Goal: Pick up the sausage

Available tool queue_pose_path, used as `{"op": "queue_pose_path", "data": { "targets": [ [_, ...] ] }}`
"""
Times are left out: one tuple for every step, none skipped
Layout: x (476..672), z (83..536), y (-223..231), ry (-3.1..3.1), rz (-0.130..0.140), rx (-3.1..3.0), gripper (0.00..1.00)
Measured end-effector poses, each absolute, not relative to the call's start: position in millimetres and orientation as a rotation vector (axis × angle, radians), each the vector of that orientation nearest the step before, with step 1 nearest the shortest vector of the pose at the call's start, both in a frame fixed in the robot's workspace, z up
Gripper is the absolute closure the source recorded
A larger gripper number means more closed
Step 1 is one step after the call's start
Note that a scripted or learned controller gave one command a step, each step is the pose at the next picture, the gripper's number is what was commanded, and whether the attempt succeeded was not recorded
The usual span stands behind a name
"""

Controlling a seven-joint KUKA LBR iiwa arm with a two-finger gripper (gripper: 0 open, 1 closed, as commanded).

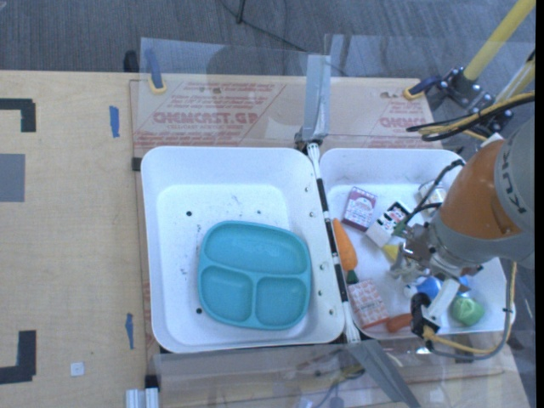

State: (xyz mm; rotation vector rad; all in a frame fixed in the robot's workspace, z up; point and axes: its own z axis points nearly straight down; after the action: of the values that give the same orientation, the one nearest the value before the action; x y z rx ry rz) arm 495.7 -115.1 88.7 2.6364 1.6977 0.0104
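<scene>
The sausage [393, 322] is a short red-brown piece lying flat near the front wall of the right bin [374, 164]. It lies just right of a red patterned packet [366, 299]. My gripper [409, 267] hangs low over the middle of the right bin, under the orange wrist band [476, 201]. It is a little behind and to the right of the sausage and apart from it. Nothing shows in its grasp.
The right bin also holds an orange carrot [344, 246] by the left wall, a pink box [360, 206], a small white carton [388, 220], a yellow piece [391, 250], a blue item [429, 287] and a green item [466, 311]. The left bin [170, 177] carries a teal divided plate [253, 274].
</scene>
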Motion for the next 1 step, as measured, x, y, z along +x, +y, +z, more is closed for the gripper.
{"op": "queue_pose_path", "data": {
  "targets": [
    [483.2,89.3,-103.4,2.223,0.010,2.201,1.00]
  ]
}}
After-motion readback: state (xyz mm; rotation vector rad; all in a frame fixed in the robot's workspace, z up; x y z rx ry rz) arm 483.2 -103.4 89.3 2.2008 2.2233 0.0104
